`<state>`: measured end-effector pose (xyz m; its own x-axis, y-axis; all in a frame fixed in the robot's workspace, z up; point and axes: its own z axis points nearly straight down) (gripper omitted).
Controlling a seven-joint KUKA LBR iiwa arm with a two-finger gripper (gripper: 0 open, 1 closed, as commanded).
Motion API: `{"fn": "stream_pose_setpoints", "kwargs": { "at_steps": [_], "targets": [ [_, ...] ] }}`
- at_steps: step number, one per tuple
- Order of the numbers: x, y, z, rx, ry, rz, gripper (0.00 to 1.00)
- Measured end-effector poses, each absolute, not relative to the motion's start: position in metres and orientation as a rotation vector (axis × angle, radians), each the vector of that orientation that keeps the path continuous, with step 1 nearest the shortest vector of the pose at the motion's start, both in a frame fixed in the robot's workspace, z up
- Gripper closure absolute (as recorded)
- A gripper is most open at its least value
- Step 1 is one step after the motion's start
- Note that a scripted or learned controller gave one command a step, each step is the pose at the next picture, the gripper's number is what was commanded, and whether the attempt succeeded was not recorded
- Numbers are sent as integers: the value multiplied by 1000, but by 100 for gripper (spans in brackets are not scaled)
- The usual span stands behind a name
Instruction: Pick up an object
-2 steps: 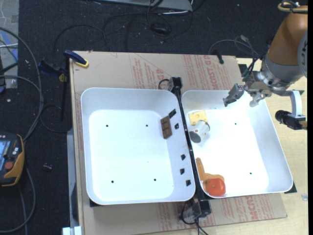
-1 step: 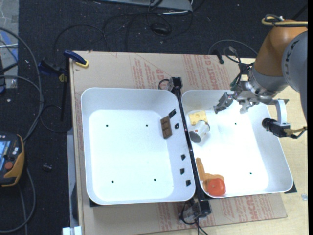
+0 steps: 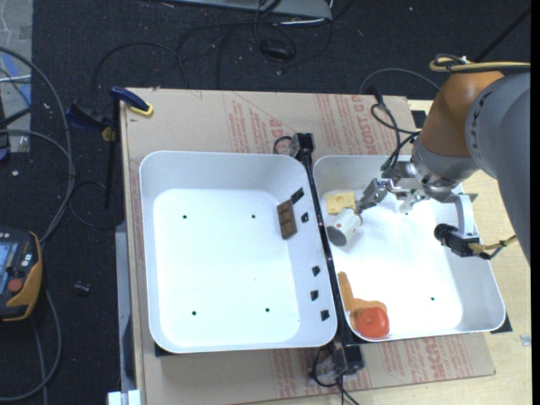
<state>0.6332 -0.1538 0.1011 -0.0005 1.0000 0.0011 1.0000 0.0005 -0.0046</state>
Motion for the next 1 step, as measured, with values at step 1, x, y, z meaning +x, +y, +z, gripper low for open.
{"fn": "stream_pose_setpoints", "kwargs": {
  "at_steps": [1],
  "targets": [
    [633, -153, 92, -2220, -2222, 1, 0]
  ]
}}
